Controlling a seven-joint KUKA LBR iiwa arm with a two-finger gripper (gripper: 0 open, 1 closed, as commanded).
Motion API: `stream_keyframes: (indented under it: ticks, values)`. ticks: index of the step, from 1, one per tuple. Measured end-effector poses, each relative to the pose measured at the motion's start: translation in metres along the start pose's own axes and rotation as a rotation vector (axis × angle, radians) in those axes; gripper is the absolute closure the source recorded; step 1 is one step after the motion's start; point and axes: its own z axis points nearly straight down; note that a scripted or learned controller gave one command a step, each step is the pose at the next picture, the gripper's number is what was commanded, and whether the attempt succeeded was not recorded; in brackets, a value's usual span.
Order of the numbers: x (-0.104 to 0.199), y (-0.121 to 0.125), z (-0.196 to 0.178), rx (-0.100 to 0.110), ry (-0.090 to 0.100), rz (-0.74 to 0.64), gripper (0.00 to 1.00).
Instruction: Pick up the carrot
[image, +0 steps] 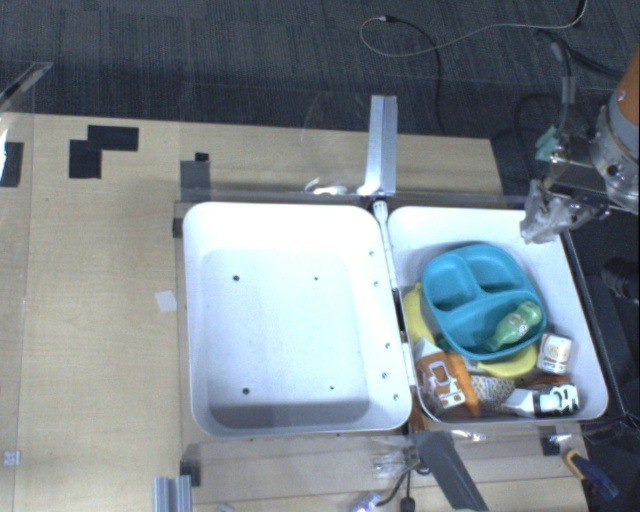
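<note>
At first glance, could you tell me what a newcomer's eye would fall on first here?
The bright blue divided plate jumps out, lying tilted in the right bin over a yellow item, with a green object in one of its compartments. Packets and a small jar crowd that bin's near edge. The tool hangs over the bin's far right corner.

The arm (618, 150) is cut off by the right edge, so only its wrist end shows. The gripper (540, 222) is blurred. In the right bin (590, 300), the blue divided plate (475, 290) hides most of the yellow plate (505, 365) beneath it. The carrot cannot be made out.
</note>
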Motion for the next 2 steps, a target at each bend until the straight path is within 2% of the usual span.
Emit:
stream_keyframes:
  ticks: [1,2]
  values:
    - [0.018,0.011,0.000,0.000,0.000,0.057,1.00]
    - [-0.008,0.025,0.058,0.003,0.000,0.057,1.00]
